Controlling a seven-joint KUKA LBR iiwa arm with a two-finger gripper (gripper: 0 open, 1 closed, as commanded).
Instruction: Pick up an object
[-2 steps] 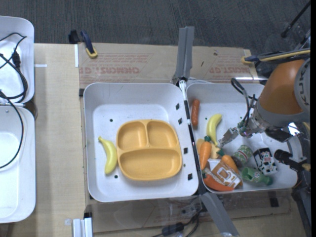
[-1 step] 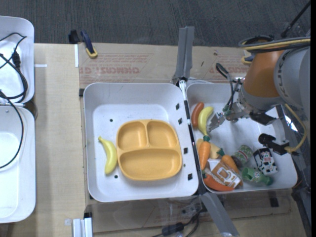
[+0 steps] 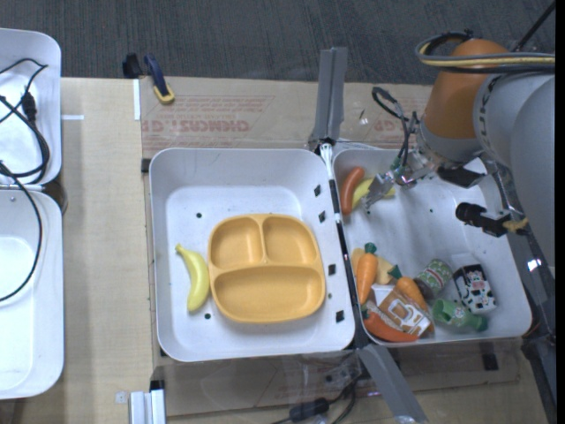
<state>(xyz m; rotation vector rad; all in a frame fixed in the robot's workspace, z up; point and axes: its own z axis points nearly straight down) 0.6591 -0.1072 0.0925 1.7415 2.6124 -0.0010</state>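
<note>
Camera view shows the gripper [image 3: 381, 189] low at the far left corner of the right bin [image 3: 441, 223], just beside a red sausage [image 3: 351, 184] and a yellow piece [image 3: 363, 193]. I cannot tell how it is set, and nothing is lifted. Carrots [image 3: 365, 274] and packets wait at the near edge; picking is not done.

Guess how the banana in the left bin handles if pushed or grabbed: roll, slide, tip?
The banana lies flat on its curved side on the left bin floor, so it probably pivots or slides, not rolls. It looks like smooth toy plastic: likely stiff, light, a bit slippery. It sits beside the yellow tray, which may block a push.
</note>
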